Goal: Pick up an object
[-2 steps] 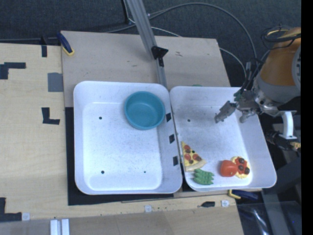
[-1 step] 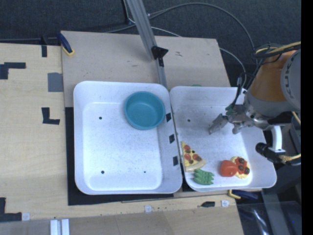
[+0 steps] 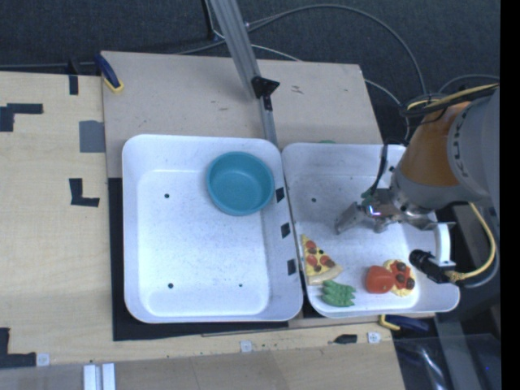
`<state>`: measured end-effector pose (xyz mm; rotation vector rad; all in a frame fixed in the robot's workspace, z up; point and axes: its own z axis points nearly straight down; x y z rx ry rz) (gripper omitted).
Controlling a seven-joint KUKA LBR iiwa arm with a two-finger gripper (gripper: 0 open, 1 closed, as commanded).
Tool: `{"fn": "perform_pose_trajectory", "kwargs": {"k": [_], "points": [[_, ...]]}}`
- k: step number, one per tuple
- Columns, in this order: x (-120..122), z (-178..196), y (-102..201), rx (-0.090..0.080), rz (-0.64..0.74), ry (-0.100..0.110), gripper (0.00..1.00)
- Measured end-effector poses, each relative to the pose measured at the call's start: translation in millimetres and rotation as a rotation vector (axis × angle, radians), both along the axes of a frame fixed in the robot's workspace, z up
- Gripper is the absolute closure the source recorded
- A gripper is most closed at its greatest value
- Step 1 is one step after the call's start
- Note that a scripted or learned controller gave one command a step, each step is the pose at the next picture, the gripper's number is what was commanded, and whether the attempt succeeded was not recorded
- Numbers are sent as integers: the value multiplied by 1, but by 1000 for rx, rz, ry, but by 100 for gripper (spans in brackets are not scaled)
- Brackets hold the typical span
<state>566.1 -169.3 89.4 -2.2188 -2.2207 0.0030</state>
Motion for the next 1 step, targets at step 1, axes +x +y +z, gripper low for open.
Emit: {"fn": "perform_pose_trajectory", "kwargs": {"k": [1], "points": [[1, 12, 0, -1, 0, -3, 100]]}}
